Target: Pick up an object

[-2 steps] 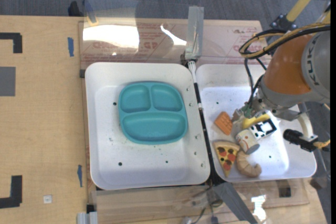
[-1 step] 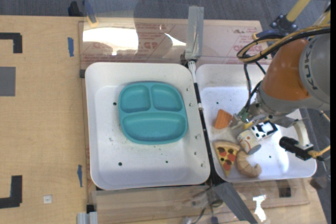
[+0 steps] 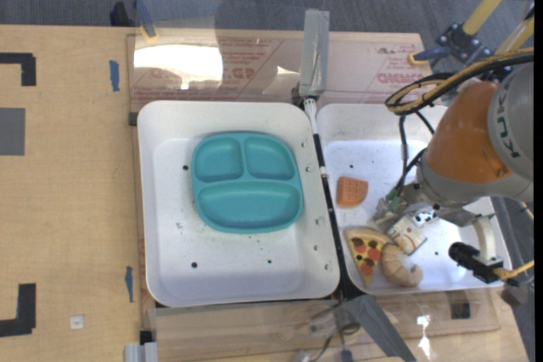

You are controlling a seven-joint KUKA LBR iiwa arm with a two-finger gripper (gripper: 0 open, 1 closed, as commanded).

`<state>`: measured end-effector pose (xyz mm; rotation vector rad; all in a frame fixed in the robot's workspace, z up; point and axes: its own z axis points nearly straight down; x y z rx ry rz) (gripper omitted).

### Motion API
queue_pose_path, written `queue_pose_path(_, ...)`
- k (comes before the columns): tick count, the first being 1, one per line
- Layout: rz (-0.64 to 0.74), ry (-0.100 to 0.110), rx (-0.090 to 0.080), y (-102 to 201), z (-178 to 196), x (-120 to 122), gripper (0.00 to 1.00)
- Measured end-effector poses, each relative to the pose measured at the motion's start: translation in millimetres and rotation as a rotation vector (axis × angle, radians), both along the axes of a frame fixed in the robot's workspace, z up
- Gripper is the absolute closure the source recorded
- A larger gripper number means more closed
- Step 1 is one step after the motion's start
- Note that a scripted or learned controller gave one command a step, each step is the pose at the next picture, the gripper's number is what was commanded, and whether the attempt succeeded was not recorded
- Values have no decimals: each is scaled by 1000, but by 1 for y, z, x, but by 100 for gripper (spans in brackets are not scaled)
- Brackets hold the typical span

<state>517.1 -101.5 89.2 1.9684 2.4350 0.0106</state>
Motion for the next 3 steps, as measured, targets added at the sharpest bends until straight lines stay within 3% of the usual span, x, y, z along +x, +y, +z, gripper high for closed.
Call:
queue_pose_path(1,-268,3,4,-28,0,-34,100)
queue_pose_path(2,-462,-1,1,-9,0,-34,100)
queue_pose_path(3,-717,0,10,-8,-1,-34,100)
